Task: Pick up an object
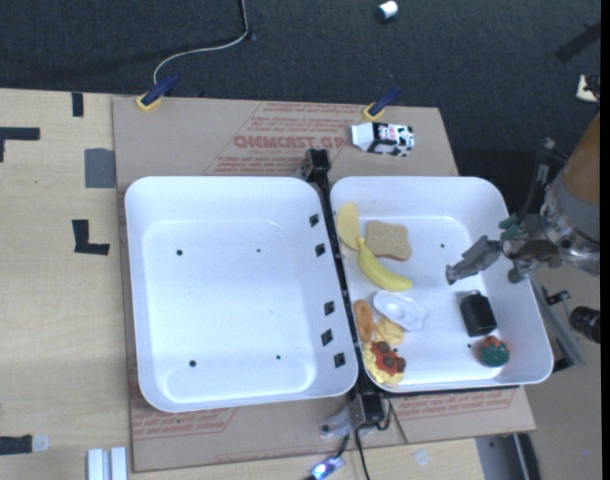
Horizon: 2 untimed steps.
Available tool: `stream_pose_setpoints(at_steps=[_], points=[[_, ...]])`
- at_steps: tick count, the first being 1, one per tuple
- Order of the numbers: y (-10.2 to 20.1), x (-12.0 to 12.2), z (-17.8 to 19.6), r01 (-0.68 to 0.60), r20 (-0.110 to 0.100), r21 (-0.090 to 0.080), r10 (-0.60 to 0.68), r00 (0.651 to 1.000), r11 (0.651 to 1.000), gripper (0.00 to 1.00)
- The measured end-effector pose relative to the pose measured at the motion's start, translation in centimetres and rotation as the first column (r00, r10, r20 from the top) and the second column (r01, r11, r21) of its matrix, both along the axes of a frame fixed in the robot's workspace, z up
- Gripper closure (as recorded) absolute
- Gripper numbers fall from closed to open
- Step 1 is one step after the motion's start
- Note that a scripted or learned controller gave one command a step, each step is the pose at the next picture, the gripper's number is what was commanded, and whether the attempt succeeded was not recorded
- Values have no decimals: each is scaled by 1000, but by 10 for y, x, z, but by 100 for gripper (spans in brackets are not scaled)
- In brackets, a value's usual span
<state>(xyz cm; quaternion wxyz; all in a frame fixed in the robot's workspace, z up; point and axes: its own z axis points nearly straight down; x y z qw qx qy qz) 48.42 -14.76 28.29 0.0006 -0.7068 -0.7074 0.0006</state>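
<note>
the gripper (485, 258) hangs over the right bin (435, 190) with fingers spread apart, holding nothing. left to right beneath it lie a banana (370, 258), a bread slice (388, 240), a blurry white object (402, 311), a black block (477, 314) just below the fingertips, and a red-green ball (494, 351). the arm is cut off at the frame's right.

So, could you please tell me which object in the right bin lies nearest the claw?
The black block, just below the claw. The bread slice, banana and red-green ball lie farther away.
</note>
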Motion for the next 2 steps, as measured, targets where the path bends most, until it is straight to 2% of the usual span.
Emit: stream_pose_setpoints(at_steps=[1, 2], points=[[48, 45, -97, -5, -5, 2, 5, 1000, 1000, 0], [55, 84, -204, -2, 1, -1, 2, 1000, 1000, 0]])
